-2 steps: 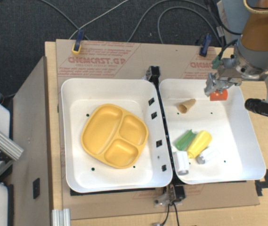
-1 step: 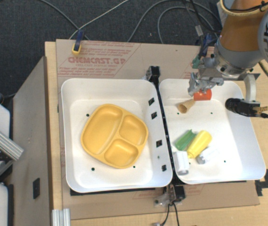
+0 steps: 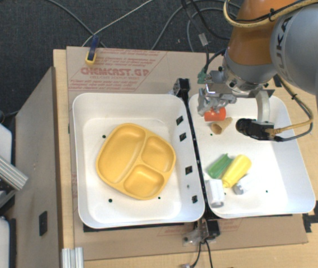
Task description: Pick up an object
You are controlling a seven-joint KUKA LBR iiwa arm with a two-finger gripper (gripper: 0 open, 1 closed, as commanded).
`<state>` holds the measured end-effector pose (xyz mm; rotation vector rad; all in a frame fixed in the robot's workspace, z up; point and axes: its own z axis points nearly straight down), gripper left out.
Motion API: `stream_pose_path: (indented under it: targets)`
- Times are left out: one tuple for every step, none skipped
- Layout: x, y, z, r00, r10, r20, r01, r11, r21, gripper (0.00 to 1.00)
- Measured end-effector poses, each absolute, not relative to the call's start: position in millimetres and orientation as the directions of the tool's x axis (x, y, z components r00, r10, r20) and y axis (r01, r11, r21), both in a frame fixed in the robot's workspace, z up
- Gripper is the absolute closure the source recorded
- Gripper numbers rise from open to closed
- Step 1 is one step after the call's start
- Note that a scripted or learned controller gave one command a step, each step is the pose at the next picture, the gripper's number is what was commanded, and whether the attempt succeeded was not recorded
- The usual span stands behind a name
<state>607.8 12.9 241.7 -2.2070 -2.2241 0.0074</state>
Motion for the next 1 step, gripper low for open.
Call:
stream_pose_path:
  targets:
    - [606.6,74.9,223.0,-0.008,1.000,0.003,1.000,0.008,-0.010,1.00]
